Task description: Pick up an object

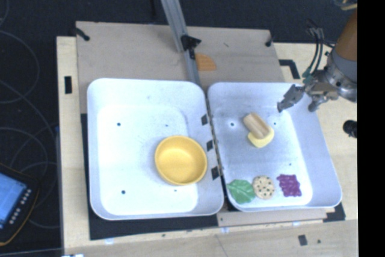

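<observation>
The left shallow white plastic bin (108, 129) holds a round yellow plastic bowl (180, 160). Right of that bowl, the second white bin (313, 159) holds a tan cylinder on a yellow wedge (258, 129), a green leaf (241, 190), a speckled cookie (263, 187) and purple grapes (289, 185). Farther right, the end effector (298, 100) hangs spread open, holding nothing.

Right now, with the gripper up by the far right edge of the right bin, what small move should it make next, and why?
Probably a short move left and toward the near side, to stop above the tan block on its yellow piece. The gripper sits over the right bin near its far right edge, with nothing between its fingers, and that block is the closest thing to it.
</observation>
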{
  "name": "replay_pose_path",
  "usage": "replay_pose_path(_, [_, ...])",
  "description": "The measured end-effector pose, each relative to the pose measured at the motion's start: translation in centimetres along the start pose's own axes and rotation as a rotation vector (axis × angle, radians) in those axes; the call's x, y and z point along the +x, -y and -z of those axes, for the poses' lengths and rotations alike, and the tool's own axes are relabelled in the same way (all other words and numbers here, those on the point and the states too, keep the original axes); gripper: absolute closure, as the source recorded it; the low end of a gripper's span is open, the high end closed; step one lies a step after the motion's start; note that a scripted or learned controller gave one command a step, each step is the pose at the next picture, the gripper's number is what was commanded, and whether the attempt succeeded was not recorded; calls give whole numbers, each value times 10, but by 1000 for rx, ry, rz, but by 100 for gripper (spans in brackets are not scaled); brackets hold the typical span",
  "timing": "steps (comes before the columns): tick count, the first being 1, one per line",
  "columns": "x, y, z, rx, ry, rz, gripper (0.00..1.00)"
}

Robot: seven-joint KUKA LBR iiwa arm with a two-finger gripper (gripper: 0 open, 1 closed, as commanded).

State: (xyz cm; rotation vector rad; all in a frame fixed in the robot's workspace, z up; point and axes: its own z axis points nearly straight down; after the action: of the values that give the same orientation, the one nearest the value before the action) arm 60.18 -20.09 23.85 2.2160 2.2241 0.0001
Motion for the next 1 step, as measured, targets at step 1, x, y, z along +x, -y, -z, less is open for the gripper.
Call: replay_pose_path(1, [0, 0, 0, 0, 0, 1, 0])
